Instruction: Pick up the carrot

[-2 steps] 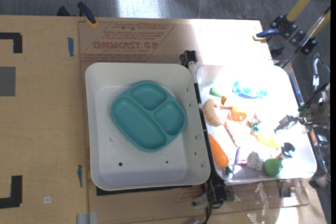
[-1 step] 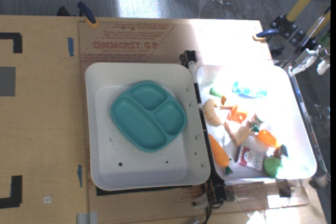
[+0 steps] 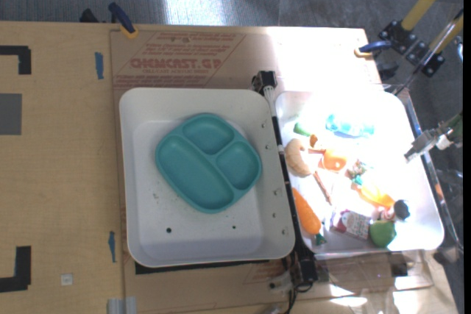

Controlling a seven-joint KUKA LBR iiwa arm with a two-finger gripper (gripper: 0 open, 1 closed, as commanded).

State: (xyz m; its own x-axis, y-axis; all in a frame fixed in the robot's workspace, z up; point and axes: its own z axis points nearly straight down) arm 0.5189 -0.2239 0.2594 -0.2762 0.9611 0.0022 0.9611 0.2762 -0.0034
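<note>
**Carrot not yet lifted**

Across the lower middle of the frame you have the 2 white bins side by side. Left bin (image 3: 140, 180) carries a teal divided plate (image 3: 208, 162) with 3 compartments. Right bin (image 3: 430, 220) is washed out by glare and holds a scatter of toy foods.

Your target, the carrot (image 3: 306, 212), lies at the lower left of the right bin, against the wall shared with the left bin, orange body slanting down toward a green tip. A tan bread-like piece (image 3: 296, 157) sits just above it, a green item (image 3: 383, 233) well to its right.

At the far right edge you can see the gripper (image 3: 429, 144), well apart from the carrot; whether it is spread or closed you cannot tell. Judged from this, approach, descent, grasp and lift all remain.
</note>
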